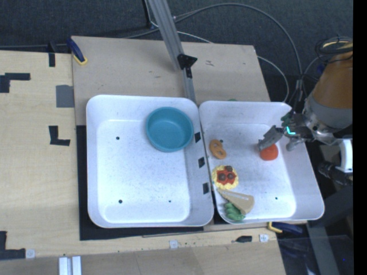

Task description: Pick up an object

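From the camera view above the bench, the gripper (274, 139) hangs over the right bin (298, 202), its dark fingers splayed wide just above a small red object (269, 152) that lies on the bin floor, not between them. That rounded red piece is the likeliest target; being small and smooth, it could roll or squirt sideways if the fingers close off-centre, leaving an empty grasp. Along the bin's left wall sit an orange pretzel-shaped toy (217, 149), a yellow disc with red and dark spots (225, 176), a pale tan wedge (239, 199) and a green lump (232, 211). The left bin (106, 211) holds a glossy blue bowl (169, 129).
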`<state>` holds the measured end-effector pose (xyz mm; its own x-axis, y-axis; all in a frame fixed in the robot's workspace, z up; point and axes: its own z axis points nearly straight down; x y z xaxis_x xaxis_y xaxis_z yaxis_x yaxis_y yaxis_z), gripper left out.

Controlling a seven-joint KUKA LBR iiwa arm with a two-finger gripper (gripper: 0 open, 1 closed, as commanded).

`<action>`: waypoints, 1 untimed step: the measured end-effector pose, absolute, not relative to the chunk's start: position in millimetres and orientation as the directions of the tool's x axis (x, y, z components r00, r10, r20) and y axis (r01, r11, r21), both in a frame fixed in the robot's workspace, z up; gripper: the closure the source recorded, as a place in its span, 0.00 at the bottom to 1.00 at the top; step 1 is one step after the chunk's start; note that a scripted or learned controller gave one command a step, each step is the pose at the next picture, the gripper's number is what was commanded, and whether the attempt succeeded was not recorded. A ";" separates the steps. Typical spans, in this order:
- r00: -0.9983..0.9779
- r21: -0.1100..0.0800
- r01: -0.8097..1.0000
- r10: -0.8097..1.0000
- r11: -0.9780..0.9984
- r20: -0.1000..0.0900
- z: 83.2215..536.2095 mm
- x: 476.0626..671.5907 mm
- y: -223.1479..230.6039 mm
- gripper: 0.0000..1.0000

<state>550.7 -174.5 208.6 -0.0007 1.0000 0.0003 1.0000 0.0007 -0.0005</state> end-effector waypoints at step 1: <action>-0.001 -0.001 1.000 1.000 0.001 0.000 208.5 550.6 -174.5 0.00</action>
